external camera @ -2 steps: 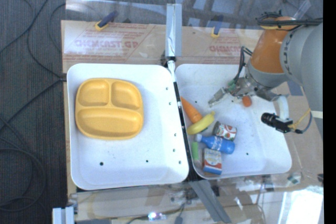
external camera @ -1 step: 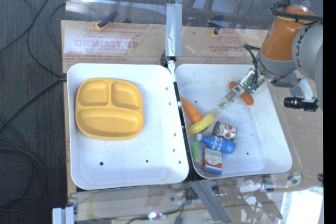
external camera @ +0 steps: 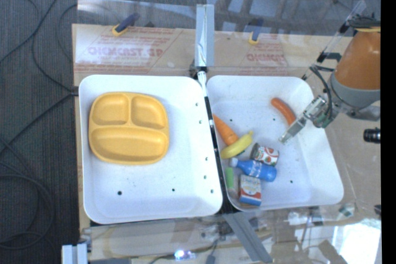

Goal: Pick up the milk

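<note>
The milk is a small red and white carton lying at the front of the right bin, close to its near wall. A blue bottle lies right behind it and touches it. My gripper hangs over the middle right of the same bin, slanting down to the left from the grey wrist. It is up and to the right of the carton, well apart from it. Nothing shows in its grasp.
Also in the right bin are an orange sausage, a carrot, a banana, a small can and a green item. A yellow divided plate lies in the left bin.
</note>
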Controlling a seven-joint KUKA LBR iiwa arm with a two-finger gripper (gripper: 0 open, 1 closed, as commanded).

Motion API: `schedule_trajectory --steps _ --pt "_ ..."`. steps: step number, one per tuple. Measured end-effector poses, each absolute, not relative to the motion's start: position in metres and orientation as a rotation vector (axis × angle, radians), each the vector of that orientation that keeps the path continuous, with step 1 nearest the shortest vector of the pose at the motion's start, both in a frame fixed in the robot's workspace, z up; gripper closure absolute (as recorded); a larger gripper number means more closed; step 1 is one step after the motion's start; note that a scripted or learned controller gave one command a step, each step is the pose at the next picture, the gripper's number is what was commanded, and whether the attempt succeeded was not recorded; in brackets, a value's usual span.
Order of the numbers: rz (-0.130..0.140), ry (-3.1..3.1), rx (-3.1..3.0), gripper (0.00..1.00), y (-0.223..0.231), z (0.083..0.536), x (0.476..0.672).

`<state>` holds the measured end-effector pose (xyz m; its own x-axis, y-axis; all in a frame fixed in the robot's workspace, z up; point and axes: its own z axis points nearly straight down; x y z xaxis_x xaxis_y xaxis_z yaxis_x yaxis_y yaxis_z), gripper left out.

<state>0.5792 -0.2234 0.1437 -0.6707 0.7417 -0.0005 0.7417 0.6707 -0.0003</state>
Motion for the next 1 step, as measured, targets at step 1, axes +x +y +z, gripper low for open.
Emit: schedule_trajectory --steps 1 --pt "-0.001 2.901 1.206 0.00 -0.2216 0.1101 0.5449"
